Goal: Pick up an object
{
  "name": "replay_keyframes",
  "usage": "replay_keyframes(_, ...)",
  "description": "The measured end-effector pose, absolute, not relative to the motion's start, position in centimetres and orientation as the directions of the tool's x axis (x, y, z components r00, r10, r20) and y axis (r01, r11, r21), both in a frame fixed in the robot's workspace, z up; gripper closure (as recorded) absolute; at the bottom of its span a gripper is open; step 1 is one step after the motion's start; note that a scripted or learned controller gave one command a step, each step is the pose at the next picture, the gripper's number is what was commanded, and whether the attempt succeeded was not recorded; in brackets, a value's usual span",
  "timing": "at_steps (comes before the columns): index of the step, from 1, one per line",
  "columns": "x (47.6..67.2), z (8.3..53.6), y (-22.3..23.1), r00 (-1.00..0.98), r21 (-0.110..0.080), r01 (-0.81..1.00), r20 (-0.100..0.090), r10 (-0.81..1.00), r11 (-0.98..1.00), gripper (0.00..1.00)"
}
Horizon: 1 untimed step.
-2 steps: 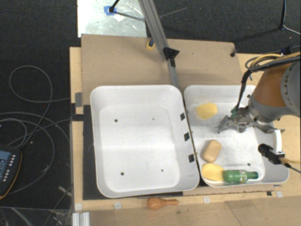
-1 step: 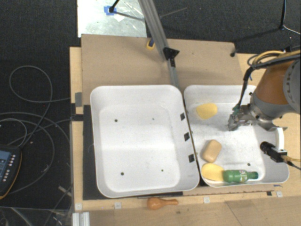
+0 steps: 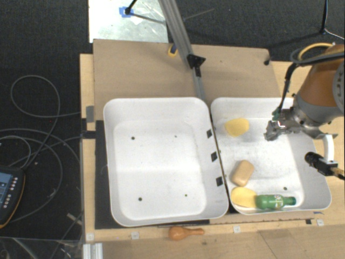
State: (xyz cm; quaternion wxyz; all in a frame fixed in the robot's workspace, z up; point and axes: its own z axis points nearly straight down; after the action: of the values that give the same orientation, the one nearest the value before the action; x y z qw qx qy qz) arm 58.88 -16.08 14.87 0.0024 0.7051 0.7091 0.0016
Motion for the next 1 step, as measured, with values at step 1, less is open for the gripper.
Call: replay_keyframes(1, 59.06, 21.29, -15.67, -0.007, 0.009, 1.0, -0.002, 1.0, 0.007, 1.0)
